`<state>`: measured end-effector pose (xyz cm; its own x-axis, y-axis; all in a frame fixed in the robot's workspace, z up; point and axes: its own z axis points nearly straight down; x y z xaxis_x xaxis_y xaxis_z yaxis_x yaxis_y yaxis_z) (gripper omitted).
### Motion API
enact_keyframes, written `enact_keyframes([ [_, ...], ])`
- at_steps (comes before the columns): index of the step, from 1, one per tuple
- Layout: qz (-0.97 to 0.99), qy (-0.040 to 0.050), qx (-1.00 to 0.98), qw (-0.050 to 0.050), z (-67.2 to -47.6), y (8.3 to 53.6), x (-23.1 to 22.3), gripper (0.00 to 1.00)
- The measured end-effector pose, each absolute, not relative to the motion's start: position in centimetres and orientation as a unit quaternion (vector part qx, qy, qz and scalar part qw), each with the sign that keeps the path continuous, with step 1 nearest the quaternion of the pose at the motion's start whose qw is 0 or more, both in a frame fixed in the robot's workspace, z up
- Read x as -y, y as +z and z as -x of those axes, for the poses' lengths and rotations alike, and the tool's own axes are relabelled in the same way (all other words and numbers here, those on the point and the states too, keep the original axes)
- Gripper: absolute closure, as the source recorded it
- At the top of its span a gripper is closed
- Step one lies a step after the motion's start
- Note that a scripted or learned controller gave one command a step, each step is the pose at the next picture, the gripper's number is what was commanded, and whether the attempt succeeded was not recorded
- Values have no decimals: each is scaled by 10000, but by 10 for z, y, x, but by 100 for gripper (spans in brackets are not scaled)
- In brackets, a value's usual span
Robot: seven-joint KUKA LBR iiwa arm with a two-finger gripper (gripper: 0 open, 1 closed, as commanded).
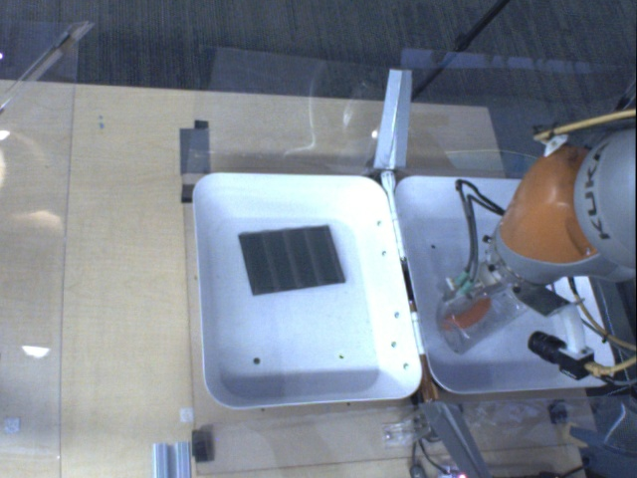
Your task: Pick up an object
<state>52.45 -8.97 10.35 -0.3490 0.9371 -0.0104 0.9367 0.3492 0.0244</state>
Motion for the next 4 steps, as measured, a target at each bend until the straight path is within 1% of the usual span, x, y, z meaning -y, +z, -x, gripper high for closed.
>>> enact_keyframes([
  [1, -5704, 70, -8212, 111, -524, 103, 90, 0],
  [2, -6319, 52, -7750, 65, -493, 91, 130, 0],
  [3, -6313, 79, -7754, 106, -496, 103, 129, 100],
  [4, -7085, 48, -7057, 62, -524, 92, 149, 100],
])
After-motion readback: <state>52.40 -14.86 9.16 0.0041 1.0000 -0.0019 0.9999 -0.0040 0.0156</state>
